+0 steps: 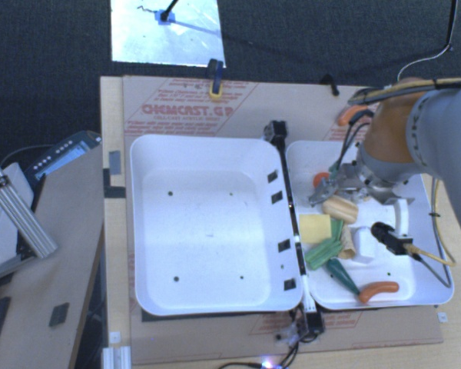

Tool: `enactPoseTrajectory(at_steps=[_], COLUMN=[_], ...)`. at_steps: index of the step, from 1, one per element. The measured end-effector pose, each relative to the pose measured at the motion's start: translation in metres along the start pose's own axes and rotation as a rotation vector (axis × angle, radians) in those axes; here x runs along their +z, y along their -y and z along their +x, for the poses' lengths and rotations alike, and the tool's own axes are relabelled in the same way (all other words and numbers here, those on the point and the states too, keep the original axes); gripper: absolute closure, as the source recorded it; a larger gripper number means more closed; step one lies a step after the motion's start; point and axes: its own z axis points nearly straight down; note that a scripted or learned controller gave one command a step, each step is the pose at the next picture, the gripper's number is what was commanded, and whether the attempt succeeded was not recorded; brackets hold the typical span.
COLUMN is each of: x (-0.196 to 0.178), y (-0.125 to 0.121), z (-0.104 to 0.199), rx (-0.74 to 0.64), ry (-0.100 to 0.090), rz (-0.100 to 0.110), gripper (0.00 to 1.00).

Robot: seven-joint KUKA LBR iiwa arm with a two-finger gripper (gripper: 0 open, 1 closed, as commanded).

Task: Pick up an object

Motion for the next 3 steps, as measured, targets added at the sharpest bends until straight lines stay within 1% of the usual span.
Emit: enactPoseTrajectory(at_steps=[1, 2, 3], x=[-0.001, 0.000, -0.001], y=[-0.049, 0.019, -0.033], z=[0.018, 0.020, 0.023], rx=[-0.006, 0.000, -0.005], ry=[0.000, -0.001, 0.000], rz=[-0.007, 0.004, -0.007], gripper=[0.00, 0.00, 0.00])
